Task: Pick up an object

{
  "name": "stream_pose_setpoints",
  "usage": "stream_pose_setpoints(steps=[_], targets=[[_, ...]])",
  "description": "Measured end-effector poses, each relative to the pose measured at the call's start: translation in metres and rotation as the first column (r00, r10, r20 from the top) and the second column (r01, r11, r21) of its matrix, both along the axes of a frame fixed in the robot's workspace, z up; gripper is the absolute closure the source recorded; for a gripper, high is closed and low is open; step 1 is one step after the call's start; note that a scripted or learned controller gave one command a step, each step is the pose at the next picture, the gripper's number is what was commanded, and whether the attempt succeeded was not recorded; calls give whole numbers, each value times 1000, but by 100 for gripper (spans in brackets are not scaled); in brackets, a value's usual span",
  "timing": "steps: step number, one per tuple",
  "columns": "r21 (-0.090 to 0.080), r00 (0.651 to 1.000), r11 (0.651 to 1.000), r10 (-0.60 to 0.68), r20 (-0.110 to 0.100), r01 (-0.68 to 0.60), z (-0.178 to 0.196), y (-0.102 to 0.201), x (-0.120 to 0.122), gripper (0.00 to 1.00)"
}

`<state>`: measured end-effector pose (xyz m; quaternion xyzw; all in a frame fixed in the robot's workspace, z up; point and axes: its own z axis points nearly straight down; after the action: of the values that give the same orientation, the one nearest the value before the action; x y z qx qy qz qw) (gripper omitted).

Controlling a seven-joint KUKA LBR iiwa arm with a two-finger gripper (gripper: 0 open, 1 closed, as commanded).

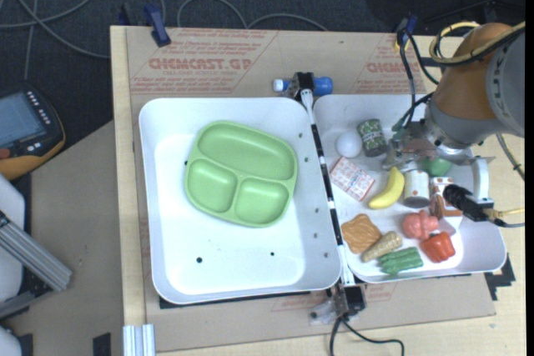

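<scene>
White plastic forms the two shallow bins on the surface. A green divided tray point(240, 173) is seen lying in the left bin point(167, 263). The right bin point(484, 258) is crowded with toy food: a banana point(389, 188), a white ball point(348, 145), a small can point(371, 136), a red-and-white packet point(351, 178), a pink piece point(419, 224), a red pepper point(440, 247), a green pod point(400, 261) and an orange-brown piece point(360, 233). The hand point(417, 147) is lowered into the bin's upper part, just beside the can and above the banana; whether it is apart or together cannot be told.
</scene>
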<state>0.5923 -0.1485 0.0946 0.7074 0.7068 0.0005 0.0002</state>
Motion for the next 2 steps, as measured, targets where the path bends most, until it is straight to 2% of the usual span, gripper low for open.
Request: stream_pose_setpoints(steps=[1, 2], targets=[[-1, 1000, 1000, 1, 1, -1, 129, 15, -60, 100], [-1, 1000, 1000, 2, 1, -2, 122, 19, -38, 100]])
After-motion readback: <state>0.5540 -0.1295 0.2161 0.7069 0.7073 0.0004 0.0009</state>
